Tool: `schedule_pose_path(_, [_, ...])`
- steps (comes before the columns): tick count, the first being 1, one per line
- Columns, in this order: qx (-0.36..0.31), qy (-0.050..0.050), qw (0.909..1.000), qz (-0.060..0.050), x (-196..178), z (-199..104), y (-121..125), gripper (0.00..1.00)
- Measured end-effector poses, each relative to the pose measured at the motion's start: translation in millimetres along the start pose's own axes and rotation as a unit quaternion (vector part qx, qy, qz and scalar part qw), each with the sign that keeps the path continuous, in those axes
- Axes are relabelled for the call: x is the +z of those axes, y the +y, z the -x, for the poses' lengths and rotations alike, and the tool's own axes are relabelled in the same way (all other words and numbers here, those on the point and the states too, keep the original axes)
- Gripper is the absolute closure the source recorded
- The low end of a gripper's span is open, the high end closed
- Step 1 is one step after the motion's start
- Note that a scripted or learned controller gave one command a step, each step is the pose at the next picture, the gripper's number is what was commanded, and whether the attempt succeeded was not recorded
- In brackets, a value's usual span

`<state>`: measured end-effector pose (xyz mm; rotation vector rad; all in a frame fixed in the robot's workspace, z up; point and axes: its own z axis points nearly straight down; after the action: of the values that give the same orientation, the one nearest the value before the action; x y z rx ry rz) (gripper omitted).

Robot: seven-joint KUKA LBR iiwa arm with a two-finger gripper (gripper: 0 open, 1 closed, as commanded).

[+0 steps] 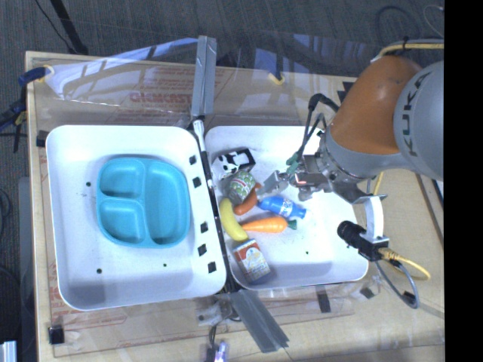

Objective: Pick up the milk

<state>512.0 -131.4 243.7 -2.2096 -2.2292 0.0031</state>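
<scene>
The milk (235, 159) is a small carton with black-and-white cow patches, lying at the far left of the right bin (332, 259), close to the divider. My gripper (289, 176) hangs over the middle of that bin, to the right of the milk and a little nearer the camera, apart from it. It sits just above a blue bottle (281, 206). Nothing shows held in it.
A can with a green and red label (240, 186), a carrot (264, 224), a banana (231, 221) and a small red-labelled box (253, 261) crowd the right bin's left half. The left bin (68, 262) holds a blue divided plate (143, 200).
</scene>
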Motion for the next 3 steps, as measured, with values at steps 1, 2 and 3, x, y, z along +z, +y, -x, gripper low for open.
schedule_pose_path(1, [-0.158,-0.001,0.9875,0.002,142,28,19,0.00])
schedule_pose_path(2, [-0.160,-0.011,0.9869,0.013,140,-11,69,0.00])
schedule_pose_path(3, [-0.164,-0.011,0.9863,0.013,129,-12,69,1.00])
